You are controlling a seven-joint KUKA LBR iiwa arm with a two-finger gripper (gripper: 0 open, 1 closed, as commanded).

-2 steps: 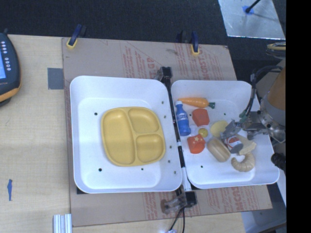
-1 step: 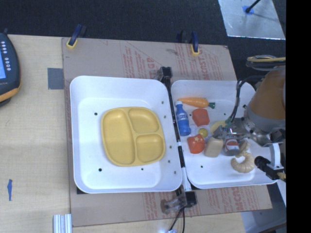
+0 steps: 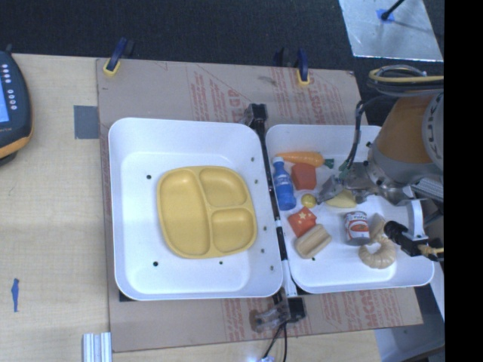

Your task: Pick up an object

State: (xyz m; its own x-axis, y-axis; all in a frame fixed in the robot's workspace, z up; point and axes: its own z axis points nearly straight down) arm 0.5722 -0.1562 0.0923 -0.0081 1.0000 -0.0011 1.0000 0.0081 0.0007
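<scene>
The right bin [image 3: 332, 277] holds several toy foods: an orange carrot [image 3: 300, 157], a blue bottle [image 3: 284, 186], a red block [image 3: 304, 176], a small yellow ball [image 3: 308, 200], a red box with a yellow star [image 3: 302, 221], a tan bread roll [image 3: 312, 240], a small can [image 3: 356, 226] and a beige pretzel-like piece [image 3: 377, 255]. My gripper [image 3: 333, 190] is low in this bin, reaching in from the right, right over a pale yellow wedge [image 3: 343, 200] that it partly hides. Whether it touches the wedge is unclear.
A yellow divided plate [image 3: 207, 210] lies in the left bin [image 3: 128, 202]. The arm's orange band [image 3: 406, 130] looms over the right bin's right side. Clamps [image 3: 303, 65] hold the cardboard at the back; a pendant [image 3: 11, 100] lies far left.
</scene>
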